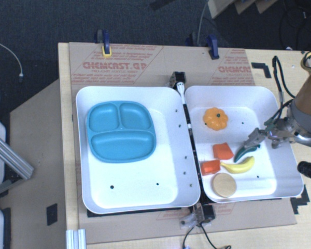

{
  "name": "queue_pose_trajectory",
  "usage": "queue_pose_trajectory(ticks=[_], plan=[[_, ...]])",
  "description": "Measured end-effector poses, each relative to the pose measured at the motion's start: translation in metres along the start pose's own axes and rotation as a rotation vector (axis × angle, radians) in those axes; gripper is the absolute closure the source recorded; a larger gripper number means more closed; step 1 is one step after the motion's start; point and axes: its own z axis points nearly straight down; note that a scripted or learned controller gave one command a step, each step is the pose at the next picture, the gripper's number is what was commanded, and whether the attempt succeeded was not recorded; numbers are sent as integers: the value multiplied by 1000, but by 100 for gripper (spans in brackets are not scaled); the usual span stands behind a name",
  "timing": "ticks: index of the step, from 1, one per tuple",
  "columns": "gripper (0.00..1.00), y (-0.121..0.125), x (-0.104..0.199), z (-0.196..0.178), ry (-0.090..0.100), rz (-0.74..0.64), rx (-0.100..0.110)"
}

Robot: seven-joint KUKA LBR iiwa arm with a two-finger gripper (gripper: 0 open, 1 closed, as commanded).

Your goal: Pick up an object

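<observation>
Seen from above at a slant, two shallow white bins sit side by side on a cardboard-covered bench. I take the right bin (259,100) as my landmark. My arm (307,105), grey with an orange-tan stretch above the wrist, reaches over its right rim, and my gripper (249,147) hangs above the bin's middle, angled down and to the left.

My two fingers (255,137) look slightly parted, with dark teal tips, and I see nothing between them. They sit just above the upper end of a yellow banana (238,165), though I cannot tell whether they touch it.

Inside that bin, the banana lies near the front. An orange block (223,151) sits just to its upper left. A smaller red block (211,167) lies left of the banana, near the bin's left wall. A round tan disc (224,184) rests at the front edge, just below the banana. An orange pumpkin-shaped toy (216,118) sits toward the back, well apart from my gripper.

Left of the landmark bin, the left bin (140,191) holds a blue divided plate (122,131) with three compartments.
</observation>
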Motion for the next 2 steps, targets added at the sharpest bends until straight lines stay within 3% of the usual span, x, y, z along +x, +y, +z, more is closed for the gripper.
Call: queue_pose_trajectory(ticks=[1, 2], plan=[[0, 2, 4, 44, 1, 0, 2], [100, 3, 3, 31, -3, 0, -4]])
